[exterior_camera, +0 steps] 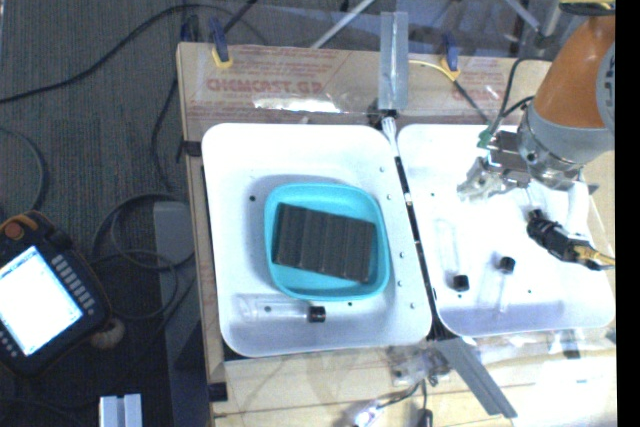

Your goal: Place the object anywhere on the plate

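Evidently placement was done, or close to it. The camera view had the dark block (325, 243) lying flat on the blue plate (276, 215) in the left bin (228, 185). The gripper (487, 177) hung over the far left part of the right bin (560, 307), well apart from the block. Could not tell how far the gripper was open; nothing was seen in its grasp. Judged the step in hand to be getting clear. That was best done by keeping high, staying right of where the bins meet, and not brushing the capped vials (459, 281) lying nearer in the right bin. The block was rectangular, dark grey to black, matte, with a ribbed top. It filled most of the plate's well, sat inside the rim, and was slightly skewed to the bin's sides.
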### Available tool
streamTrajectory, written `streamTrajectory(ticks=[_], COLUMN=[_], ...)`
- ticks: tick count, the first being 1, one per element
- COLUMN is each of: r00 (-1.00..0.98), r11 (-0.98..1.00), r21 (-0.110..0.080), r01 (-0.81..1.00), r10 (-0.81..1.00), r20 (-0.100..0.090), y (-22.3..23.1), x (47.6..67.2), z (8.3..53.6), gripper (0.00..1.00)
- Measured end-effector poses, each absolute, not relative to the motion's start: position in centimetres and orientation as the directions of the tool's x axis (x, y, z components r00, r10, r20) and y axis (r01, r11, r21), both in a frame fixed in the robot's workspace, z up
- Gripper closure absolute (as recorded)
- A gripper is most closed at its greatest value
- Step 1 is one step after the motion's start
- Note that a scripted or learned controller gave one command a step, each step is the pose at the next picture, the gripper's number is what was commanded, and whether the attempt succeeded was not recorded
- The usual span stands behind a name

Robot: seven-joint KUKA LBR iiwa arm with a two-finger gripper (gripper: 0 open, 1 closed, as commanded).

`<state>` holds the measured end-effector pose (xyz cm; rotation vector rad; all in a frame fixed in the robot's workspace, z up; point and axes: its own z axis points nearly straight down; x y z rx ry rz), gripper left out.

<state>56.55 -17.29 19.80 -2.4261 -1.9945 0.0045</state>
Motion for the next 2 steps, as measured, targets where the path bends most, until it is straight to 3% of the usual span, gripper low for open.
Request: streamTrajectory(ticks=[1, 2], r00=[-0.062, -0.138], r11=[0.062, 0.138], r21=[0.008, -0.005], r01=[0.998, 0.99], r10=[0.998, 0.99], r20=[-0.01, 0.001], y=[-10.9, 0.7], x=[53.5, 49.4], z=[17.0, 18.2], gripper=[1.0, 1.0])
